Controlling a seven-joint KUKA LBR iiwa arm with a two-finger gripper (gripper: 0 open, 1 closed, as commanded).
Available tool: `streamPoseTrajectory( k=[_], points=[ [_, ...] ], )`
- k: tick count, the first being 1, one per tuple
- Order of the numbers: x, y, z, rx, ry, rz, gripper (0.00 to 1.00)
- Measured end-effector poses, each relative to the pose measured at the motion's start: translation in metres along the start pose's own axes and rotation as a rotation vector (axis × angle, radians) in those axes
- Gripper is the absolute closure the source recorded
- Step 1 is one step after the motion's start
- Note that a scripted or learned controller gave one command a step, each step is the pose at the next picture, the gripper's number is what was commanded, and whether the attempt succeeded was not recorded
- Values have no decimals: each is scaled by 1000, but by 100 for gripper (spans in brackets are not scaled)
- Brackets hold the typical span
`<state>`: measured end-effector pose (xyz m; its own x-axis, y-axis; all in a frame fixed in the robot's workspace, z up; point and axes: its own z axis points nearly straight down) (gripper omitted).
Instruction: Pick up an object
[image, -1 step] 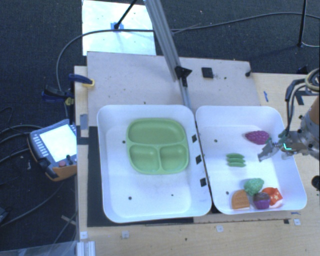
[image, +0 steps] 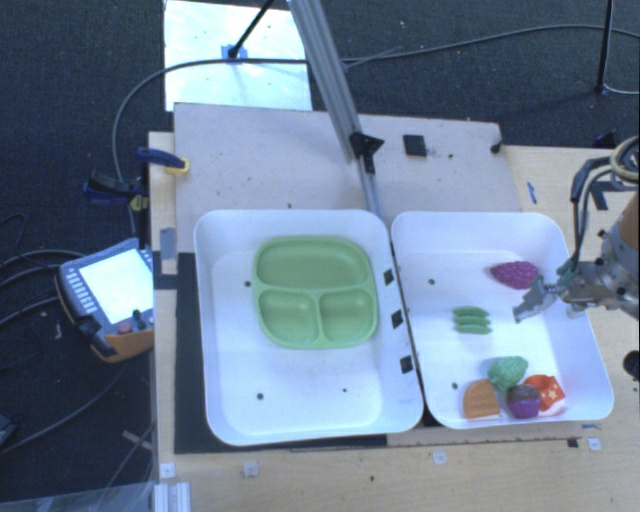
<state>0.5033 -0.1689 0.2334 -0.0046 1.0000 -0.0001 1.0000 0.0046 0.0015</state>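
A green divided plate (image: 316, 291) lies in the left bin (image: 230, 400); a handheld pendant (image: 110, 295) sits far left.

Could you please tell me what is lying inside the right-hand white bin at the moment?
The right bin holds purple grapes, green pea pods, and a corner cluster: a green piece, an orange piece, a purple piece and a red piece. The gripper hovers above.

light: even, bright | shadows: faint | glare: white bins (image: 300, 425) | focus: slightly soft
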Motion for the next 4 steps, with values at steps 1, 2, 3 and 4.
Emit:
streamPoseTrajectory(
  k=[1,2,3,4],
  points=[
    [3,-6,61,5,1,3,0],
    [-7,-4,111,3,1,4,0],
    [-7,-2,148,-2,0,4,0],
    [-8,1,134,-11,-3,4,100]
  ],
)
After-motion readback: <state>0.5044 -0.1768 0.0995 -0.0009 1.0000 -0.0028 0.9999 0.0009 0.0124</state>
